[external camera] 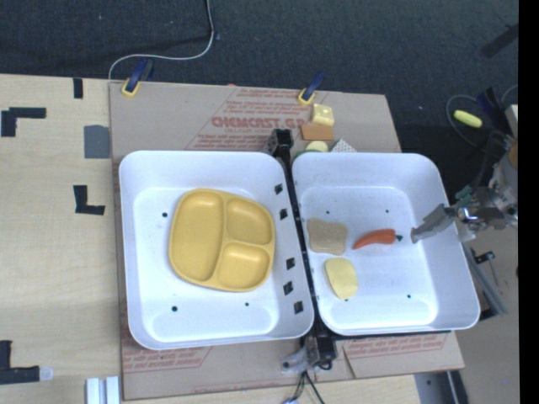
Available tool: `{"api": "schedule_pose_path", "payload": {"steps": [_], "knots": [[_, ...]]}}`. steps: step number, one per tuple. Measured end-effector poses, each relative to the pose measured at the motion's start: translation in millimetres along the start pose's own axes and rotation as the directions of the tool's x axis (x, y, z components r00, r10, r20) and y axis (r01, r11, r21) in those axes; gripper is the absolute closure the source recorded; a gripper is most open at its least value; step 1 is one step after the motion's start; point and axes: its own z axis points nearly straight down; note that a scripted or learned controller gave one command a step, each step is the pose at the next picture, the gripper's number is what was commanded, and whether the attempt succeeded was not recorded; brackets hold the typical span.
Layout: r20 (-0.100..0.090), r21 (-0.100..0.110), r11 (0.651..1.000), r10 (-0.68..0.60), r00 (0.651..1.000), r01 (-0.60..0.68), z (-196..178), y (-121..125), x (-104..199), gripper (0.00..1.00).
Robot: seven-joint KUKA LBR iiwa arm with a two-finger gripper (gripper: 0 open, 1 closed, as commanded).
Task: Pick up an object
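We read red print "CHEMCAST" on the cardboard sheet (253,123), upper centre of frame, w/ smaller lines around it too blurred to read. More red print at its bottom edge, illegible.

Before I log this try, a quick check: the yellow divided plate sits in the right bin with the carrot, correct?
Not quite. The camera view shows the yellow divided plate in the left bin. The carrot is in the right bin, as you said, so the two are in separate bins.
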Motion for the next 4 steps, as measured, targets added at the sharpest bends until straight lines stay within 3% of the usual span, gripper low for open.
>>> {"api": "schedule_pose_path", "payload": {"steps": [1, 2, 3, 4], "knots": [[-0.004, 0.007, 1.000, -0.005, 1.000, 0.005, 70.9, 13.5, 62.5, 0.00], [0.003, -0.003, 1.000, -0.001, 1.000, 0.001, 178.2, 14.5, 100.4, 0.00], [0.002, -0.006, 1.000, 0.000, 1.000, 0.000, 173.4, -3.0, 102.4, 0.00], [0.003, -0.005, 1.000, 0.002, 1.000, -0.002, 134.2, 30.1, 59.1, 0.00]]}}
